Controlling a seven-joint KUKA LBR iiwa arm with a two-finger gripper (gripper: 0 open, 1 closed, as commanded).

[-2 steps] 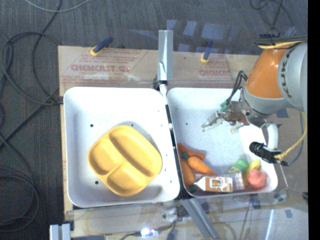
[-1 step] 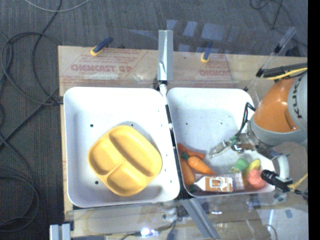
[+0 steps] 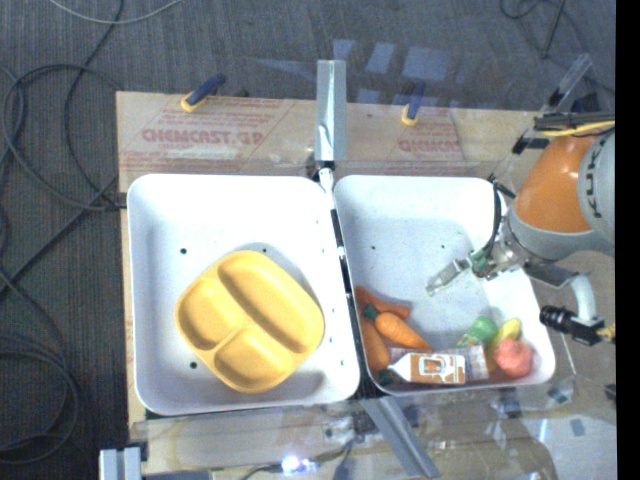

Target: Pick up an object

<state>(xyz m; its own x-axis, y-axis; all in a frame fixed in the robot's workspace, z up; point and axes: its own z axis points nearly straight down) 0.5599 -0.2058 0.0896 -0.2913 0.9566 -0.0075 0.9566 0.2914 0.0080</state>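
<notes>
Left bin (image 3: 150,268): yellow divided tray (image 3: 250,320), tilted. Right bin (image 3: 420,208): carrots (image 3: 385,323), juice bottle (image 3: 435,367), green, yellow and red fruit (image 3: 500,343) crowded along near edge. Gripper (image 3: 445,277) over bin middle, far of the pile, grasping nothing; finger spread: cannot tell.

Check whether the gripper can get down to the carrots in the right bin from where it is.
Probably yes. The gripper hangs above bare bin floor, and the carrots lie just beside it with nothing over them, though the bin wall and the bottle crowd them.
</notes>
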